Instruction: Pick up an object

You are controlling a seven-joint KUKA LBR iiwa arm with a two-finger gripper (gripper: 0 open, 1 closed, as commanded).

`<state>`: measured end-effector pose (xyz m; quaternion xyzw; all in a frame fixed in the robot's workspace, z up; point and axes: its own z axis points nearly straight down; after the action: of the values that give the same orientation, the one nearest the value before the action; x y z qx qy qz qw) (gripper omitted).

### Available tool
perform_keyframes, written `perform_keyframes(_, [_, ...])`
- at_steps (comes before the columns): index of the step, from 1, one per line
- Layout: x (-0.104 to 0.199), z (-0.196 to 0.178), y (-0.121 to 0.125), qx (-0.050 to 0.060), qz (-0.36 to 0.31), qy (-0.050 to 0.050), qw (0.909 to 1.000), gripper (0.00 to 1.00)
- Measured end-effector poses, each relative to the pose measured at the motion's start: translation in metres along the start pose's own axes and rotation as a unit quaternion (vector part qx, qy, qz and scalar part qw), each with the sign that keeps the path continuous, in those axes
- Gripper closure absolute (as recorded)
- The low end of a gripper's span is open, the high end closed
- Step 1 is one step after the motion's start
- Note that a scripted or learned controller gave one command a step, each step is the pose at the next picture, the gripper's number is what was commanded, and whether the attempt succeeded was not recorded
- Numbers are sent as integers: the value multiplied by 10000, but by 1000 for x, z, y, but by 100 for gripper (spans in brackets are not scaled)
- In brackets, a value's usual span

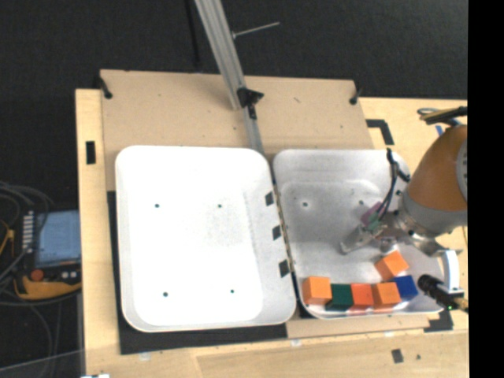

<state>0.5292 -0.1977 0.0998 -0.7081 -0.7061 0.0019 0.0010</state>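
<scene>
Several small blocks lie along the front wall of the right bin (331, 172): an orange block (318, 289), a green block (341, 295), an orange-red block (362, 294), another orange block (387, 293) and a blue block (405, 287). A tilted orange block (392, 264) sits just behind them. My gripper (358, 240) reaches in from the right and hangs low over the bin floor, left of the tilted orange block. Nothing shows between its fingers.
The left bin (197, 235) stands beside the right one, with black clips along the shared wall. A slanted metal rail (224, 46) rises behind the bins. Cables and a blue box (55, 239) lie off the bench at left.
</scene>
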Motion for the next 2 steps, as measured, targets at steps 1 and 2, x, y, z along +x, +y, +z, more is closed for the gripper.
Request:
perform_keyframes(1, [0, -14, 3, -52, 40, 3, 10000, 100])
perform_keyframes(2, [-2, -79, 4, -59, -33, -6, 10000, 100])
